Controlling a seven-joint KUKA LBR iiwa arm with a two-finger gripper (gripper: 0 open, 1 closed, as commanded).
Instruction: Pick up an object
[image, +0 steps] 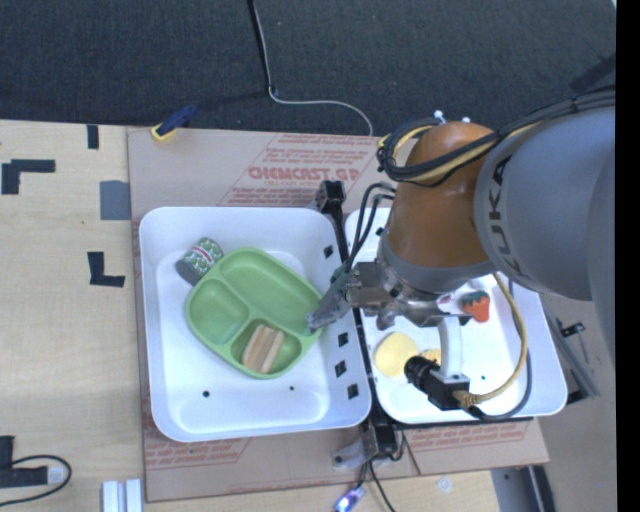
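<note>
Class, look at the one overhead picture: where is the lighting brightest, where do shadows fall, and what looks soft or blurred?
Camera view: the white left bin is bright, nearly washed out at its rim; the arm shades the right bin beneath it; the arm's grey upper link at the right looks soft; the green tray and the cardboard's red print are fairly sharp; the dark carpet at top shows little detail.

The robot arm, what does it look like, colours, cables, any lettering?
A bulky grey KUKA arm with white lettering along its side, and a glossy orange band above the wrist. Black and yellowish cables loop around the wrist. Its small dark metal claw pokes out leftward from a silvery wrist mount.
</note>
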